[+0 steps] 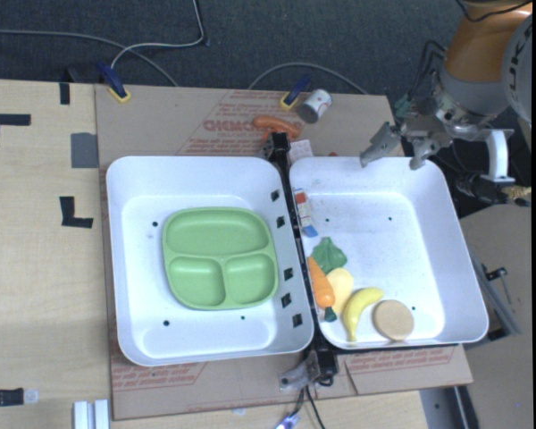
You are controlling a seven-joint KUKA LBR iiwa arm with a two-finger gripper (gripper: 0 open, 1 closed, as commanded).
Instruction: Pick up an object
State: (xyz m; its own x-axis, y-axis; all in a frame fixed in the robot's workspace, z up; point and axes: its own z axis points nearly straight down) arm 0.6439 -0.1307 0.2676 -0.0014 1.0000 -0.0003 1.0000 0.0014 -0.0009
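On brown cardboard (152, 119), two white bins (134, 186).

Even, bright light (soft shadows); image slightly soft

The arm (487, 43) was cut off by the top and right edges, so only its orange band and wrist showed. The end effector (397, 150) was too small and dim to tell how its fingers stood. The carrot (321, 286) lay partly under the green leaf (329, 254) and against the lemon (340, 284). The small printed card (304, 213) by the divider was too tiny to read. The worktop (36, 266) ran off the left and bottom edges.
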